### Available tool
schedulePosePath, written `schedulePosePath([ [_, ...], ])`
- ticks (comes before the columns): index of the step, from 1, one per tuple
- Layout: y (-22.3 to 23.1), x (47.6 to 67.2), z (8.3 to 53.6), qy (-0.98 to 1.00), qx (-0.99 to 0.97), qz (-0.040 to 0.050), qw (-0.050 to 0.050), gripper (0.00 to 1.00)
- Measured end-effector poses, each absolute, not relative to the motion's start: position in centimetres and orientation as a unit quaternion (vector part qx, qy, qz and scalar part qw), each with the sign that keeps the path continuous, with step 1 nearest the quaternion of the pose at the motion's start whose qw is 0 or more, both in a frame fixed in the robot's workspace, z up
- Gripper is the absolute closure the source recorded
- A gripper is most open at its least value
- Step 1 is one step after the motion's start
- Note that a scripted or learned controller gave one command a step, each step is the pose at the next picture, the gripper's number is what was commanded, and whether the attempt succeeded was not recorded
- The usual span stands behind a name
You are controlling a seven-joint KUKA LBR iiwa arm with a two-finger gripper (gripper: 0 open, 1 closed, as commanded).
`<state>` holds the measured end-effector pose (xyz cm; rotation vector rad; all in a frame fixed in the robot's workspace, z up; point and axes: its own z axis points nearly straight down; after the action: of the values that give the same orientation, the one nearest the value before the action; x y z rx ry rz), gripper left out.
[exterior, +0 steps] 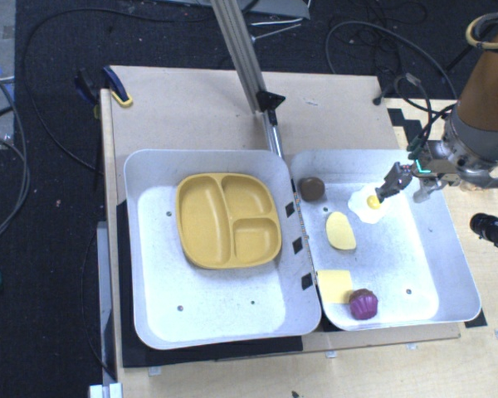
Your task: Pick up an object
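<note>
My gripper (389, 186) reaches in from the right, over the upper part of the right bin (448, 264). Its tip is right at the upper right edge of a white fried-egg toy with a yellow yolk (365, 206); I cannot tell whether they touch. A brown round piece (312, 189) lies at the bin's upper left. Below the egg rests a pale yellow oval (341, 231). A yellow square slab (334, 286) and a purple lump (363, 304) lie near the bin's front edge.
The left bin (149, 305) holds a yellow divided plate (229, 220). A grey metal pole (242, 48) slants up from the seam between the bins. Cables cross the dark floor around the bench.
</note>
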<state>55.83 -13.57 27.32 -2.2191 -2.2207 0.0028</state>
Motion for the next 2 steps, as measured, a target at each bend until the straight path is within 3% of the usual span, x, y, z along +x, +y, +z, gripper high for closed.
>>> schedulePosePath([
  [1,-13.6,55.9,27.4,-0.707,-0.707,0.0002,0.0,0.0],
  [2,-14.0,55.3,22.8,-0.707,-0.708,0.0011,0.001,0.0],
])
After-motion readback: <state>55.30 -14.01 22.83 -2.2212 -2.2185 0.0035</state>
